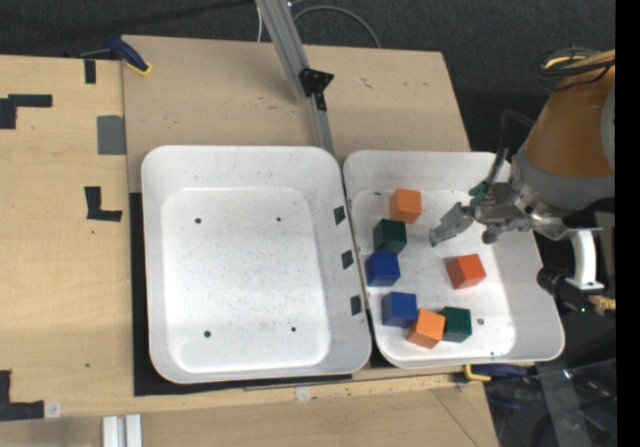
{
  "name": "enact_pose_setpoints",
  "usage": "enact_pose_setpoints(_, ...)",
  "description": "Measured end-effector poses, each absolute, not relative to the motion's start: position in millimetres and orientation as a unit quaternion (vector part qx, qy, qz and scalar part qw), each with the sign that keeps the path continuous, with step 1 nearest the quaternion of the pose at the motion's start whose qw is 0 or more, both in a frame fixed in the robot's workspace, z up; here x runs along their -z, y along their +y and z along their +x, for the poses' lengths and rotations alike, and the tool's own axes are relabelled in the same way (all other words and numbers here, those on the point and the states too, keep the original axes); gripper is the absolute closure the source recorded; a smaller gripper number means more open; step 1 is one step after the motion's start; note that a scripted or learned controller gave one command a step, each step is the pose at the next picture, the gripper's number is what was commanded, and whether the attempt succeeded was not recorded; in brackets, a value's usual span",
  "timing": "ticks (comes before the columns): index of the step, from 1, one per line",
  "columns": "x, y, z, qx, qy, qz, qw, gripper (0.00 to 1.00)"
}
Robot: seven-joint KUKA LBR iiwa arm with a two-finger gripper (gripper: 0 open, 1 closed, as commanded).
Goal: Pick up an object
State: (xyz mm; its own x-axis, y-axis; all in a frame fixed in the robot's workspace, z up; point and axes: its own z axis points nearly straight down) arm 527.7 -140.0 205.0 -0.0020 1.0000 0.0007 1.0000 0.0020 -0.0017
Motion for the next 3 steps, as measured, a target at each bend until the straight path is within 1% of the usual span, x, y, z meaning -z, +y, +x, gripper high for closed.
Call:
enact_pose_setpoints(1, -205.1, -140.3, 527.7, -0.0003, -0.708, -0.707, 0.001, 0.0)
enact_pose_setpoints(2, -142.0, -144.9, 524.3, -0.0025, -0.707, -0.707, 0.003, 0.0)
enact_pose_setpoints(3, -117.3, -148.0, 530.4, 0.0038, -0.707, -0.707, -0.01, 0.0)
